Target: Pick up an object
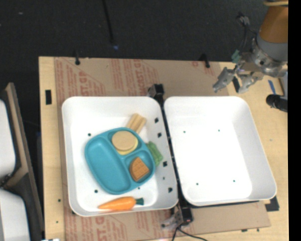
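The left bin holds a blue divided plate with a round tan biscuit and a brown waffle-like piece on it. A wooden block pokes out behind the plate. A green piece lies at the plate's right edge. An orange carrot lies along the bin's front wall. My gripper hangs above the back edge of the right bin, far from all these objects. Its fingers are spread apart with nothing between them.
The bins sit side by side on a cardboard-covered bench. A black clamp sits at the back where the bins meet. White equipment stands off the bench's left side.
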`<state>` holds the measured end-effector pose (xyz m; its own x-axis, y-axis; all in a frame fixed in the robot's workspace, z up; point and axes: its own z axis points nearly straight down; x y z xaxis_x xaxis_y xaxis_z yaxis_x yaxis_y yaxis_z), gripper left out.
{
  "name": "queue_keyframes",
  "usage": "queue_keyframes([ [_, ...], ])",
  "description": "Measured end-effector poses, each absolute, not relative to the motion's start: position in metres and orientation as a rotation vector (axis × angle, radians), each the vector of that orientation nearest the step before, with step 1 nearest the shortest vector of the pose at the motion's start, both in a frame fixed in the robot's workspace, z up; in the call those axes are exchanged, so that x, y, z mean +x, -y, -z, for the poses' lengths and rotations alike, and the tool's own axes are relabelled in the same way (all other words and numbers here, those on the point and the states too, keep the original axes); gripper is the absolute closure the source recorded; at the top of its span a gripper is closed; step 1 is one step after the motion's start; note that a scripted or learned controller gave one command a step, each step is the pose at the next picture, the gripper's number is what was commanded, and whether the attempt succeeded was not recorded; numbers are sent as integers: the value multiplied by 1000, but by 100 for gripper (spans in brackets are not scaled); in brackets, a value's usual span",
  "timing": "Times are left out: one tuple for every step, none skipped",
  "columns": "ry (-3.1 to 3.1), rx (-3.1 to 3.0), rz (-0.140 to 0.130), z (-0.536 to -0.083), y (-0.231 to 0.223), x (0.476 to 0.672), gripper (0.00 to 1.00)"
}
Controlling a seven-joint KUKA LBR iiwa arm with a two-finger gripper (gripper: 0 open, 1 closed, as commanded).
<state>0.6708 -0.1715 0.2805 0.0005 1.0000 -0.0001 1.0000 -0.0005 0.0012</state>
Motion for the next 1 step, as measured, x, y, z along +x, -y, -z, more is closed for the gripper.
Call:
queue_keyframes([
  [-2220, 2224, 2, -258, 189, 680, 0],
])
